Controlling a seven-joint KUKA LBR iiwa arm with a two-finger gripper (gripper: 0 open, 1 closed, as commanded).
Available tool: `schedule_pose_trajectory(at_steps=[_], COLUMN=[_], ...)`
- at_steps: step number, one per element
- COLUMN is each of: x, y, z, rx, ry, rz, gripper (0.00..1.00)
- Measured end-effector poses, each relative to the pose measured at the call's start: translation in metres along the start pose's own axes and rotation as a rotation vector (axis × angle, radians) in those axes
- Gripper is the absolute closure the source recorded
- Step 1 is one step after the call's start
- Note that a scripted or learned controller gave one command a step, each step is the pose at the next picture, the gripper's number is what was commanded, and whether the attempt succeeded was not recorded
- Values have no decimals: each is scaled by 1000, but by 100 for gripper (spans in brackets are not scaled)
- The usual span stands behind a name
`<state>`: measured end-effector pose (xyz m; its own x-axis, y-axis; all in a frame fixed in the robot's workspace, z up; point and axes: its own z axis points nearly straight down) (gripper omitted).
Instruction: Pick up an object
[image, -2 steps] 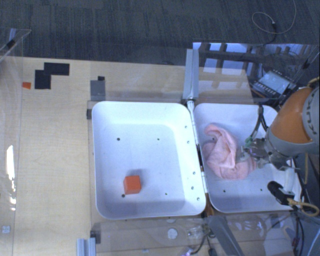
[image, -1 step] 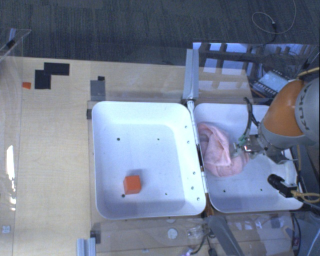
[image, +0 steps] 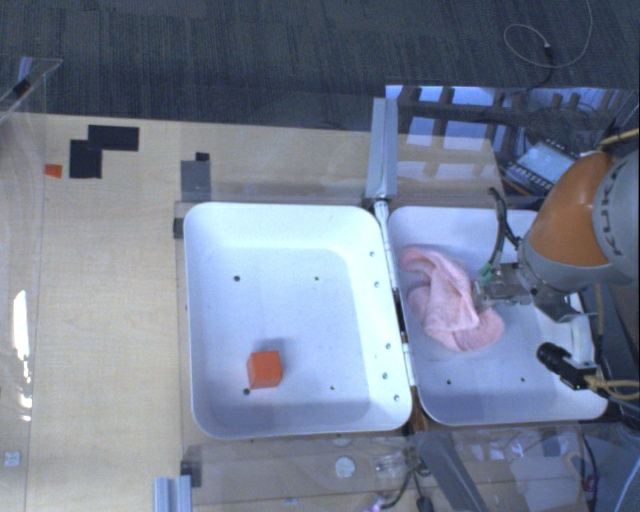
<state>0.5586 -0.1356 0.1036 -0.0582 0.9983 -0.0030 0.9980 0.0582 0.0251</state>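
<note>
Pink cloth (image: 450, 300), crumpled in a soft heap, lying in the right bin (image: 520, 395) toward its left and middle part, one fold trailing up toward the far left corner. Orange block (image: 265, 369) alone in the left bin (image: 300, 225), near its front left, well apart from the arm. Gripper (image: 497, 287) down low at the right edge of the cloth, touching or just above it; impossible to tell from this slanted view whether the claw stands wide or closed, and no fabric plainly seen caught in it, so no claim of a hold. Arm (image: 575, 215) reaching in from the right, orange band above the wrist, leaning over the right bin's far right side. Step in hand, by the look of it: the reach and descent onto the cloth, or the pinch itself, with lifting not yet done, since the heap sits flat on the bin floor. Next move likely to call for a firm close on a raised fold instead of the thin flat edge, then a straight lift high enough to clear the trailing end from the floor. Risk worth noting: soft fabric slipping out, or only a corner catching and the rest dragging against the wall between the bins.
</note>
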Motion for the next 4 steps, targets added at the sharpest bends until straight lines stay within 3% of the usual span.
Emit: schedule_pose_trajectory(at_steps=[1, 2, 3, 4], x=[0, 23, 40, 42], y=[0, -3, 6, 9], z=[0, 11, 10, -1], rx=[0, 4, 3, -2], ry=[0, -3, -4, -1], rz=[0, -116, -321, -323], gripper=[0, 0, 0, 100])
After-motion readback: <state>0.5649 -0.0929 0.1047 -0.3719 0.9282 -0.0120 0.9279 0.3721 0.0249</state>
